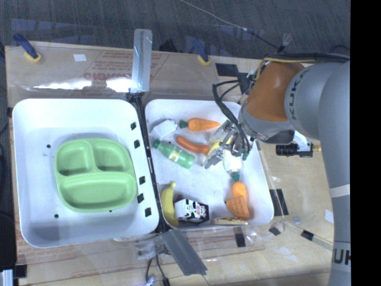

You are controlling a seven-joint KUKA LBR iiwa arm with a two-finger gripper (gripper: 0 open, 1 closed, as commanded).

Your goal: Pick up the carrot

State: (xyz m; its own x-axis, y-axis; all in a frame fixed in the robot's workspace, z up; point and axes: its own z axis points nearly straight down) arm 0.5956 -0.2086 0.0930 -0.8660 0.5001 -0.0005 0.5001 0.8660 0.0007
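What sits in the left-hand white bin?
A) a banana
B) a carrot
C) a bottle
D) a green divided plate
D: the green divided plate lies in the left bin, while the banana, the bottle and the carrot lie in the right bin.

I am reading part of the maker's name, "KU", in black letters on the big grey robot arm (315,103) near its orange band, and "U" lower down it. Red print on the cardboard sheet (113,69) is staying illegible to me.
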